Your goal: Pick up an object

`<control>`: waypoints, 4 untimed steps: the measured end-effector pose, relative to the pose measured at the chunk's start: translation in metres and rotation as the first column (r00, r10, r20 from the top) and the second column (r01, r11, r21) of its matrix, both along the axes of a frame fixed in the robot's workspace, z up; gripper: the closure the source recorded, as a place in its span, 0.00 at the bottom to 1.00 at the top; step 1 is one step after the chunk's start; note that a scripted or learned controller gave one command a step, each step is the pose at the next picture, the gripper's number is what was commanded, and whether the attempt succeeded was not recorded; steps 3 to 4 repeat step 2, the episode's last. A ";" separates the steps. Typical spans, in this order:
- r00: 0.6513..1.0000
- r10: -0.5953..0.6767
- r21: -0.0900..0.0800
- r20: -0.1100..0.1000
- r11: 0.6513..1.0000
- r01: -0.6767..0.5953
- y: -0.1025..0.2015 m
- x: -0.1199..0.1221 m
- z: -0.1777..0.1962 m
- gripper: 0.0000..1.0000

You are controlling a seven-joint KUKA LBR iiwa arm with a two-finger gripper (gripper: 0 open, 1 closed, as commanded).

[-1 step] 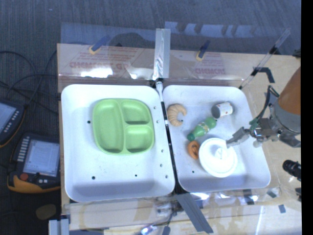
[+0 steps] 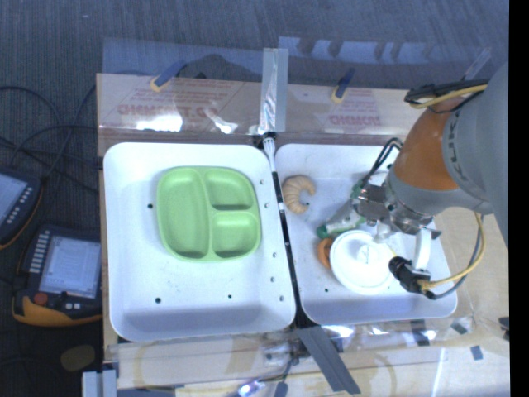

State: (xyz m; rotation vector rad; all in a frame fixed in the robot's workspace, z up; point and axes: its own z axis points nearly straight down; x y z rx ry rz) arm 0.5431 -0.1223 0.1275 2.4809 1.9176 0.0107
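In the right bin (image 2: 314, 304) a tan croissant (image 2: 297, 193) lies near the far left corner. A white round bowl or lid (image 2: 361, 260) sits near the front, with an orange object (image 2: 325, 252) peeking out at its left edge and a green item (image 2: 336, 224) just behind it. My gripper (image 2: 382, 233) hangs over the back rim of the white bowl, under the grey wrist with its orange band (image 2: 417, 160). I see nothing held in it.
The left bin (image 2: 132, 304) holds a green divided plate (image 2: 208, 212). A clear divider (image 2: 273, 89) stands at the back between the bins. Cables and a teach pendant (image 2: 58, 271) lie on the floor to the left. A yellow cable (image 2: 463, 271) loops by the wrist.
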 end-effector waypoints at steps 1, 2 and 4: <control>0.999 -0.043 -0.004 0.000 0.999 0.043 0.001 0.099 -0.038 0.00; 0.999 -0.040 -0.010 -0.001 0.999 0.040 0.001 0.099 -0.028 1.00; 0.999 -0.040 -0.010 -0.001 0.999 0.040 0.001 0.099 -0.028 1.00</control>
